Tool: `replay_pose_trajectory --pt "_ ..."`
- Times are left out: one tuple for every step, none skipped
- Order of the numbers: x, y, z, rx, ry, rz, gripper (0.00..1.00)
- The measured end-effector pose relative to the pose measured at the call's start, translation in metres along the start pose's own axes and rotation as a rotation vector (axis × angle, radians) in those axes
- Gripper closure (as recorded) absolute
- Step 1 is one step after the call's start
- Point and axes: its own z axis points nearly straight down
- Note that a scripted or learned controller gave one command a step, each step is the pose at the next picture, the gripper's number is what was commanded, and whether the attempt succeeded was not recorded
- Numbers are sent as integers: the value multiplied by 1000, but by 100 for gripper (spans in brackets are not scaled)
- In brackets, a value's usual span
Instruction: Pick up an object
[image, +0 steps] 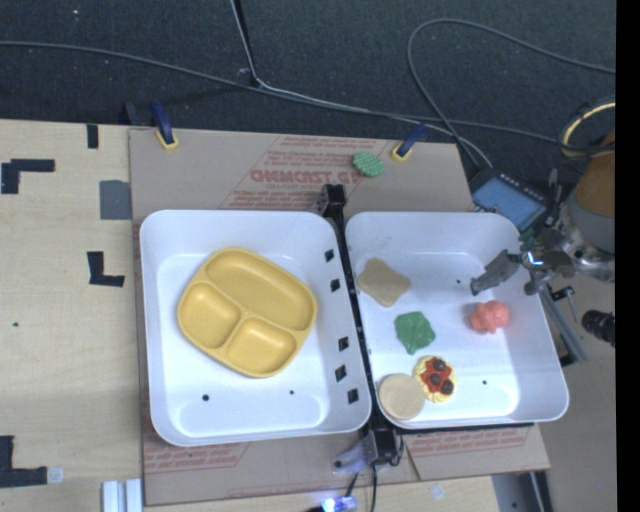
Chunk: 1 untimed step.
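Observation:
The right bin (520, 400) holds several toy foods: a tan bread slice (383, 282), a green leafy piece (413, 330), a pink lump (488, 317), a yellow piece with red topping (436, 378) and a round tan disc (401, 396). My gripper (513, 279) hangs over the bin's right side, just above and slightly right of the pink lump. Its two dark fingers are spread apart, open, and nothing sits between them.
A yellow divided plate (248, 310) lies in the left bin (160, 400). A small green piece (368, 164) rests on the cardboard behind the bins. Cables run across the dark floor at the back. A blue box (508, 197) sits at the right bin's far corner.

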Motion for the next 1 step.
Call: replay_pose_trajectory --pt "8 7 57 0 0 -2 0"
